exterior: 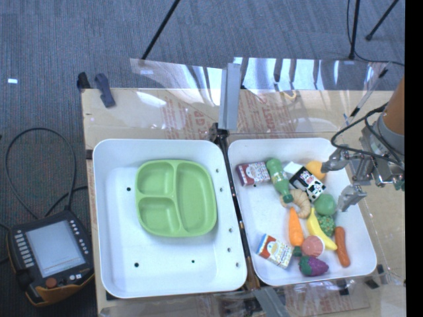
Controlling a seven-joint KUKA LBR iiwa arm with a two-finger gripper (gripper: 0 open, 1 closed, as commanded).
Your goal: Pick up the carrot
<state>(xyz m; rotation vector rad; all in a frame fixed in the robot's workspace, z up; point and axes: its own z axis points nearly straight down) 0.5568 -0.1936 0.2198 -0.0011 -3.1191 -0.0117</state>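
Carrot (295,227): mid right bin (248,197), among crowded toy food; likely light, stiff, smooth plastic. Best pinched across its thick middle. Gripper (345,178) spread open, gripping nothing, near the bin's right edge.

The carrot (295,227) lay hemmed in within the right bin (254,246). A yellow banana (319,228) pressed close at its 3 o'clock, a pale ginger-like piece (301,204) touched its top at 12 o'clock, and a pink round fruit (312,246) sat at 5 o'clock. Bare white floor lay open at its 9 o'clock, between the red carton (253,174) and the small juice box (274,250). The hand (345,179) hung over the bin's 3 o'clock rim, with a green ball (324,205) between it and the carrot. The left bin (119,256) offered wide bare floor around its green plate (176,197).
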